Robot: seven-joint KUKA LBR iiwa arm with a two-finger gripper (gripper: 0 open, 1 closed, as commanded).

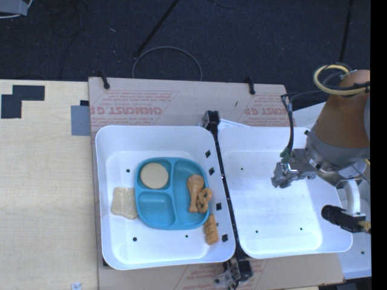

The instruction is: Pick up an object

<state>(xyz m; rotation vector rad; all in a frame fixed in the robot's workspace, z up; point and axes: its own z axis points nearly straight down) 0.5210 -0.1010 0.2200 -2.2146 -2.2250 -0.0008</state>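
A blue divided plate [158, 213] lies in the left bin [115, 144]. On it rest a round tan biscuit [153, 176] in the upper left compartment and a brown pretzel-shaped piece [198, 193] in the right compartment. A pale bread-like piece [124, 202] lies on the bin floor beside the plate's left edge. A small orange-brown stick [210, 229] lies by the plate's lower right corner. My gripper [283, 177] hangs over the right bin [266, 234], near its right side, far from all these items. Nothing shows between its fingers.
A black divider clamp [219, 186] runs between the two bins. Cardboard [151, 104] lies under the bins, and a wooden benchtop [42, 192] spreads to the left. The arm's orange band [341, 116] and a black part [341, 217] overhang the right bin's right edge.
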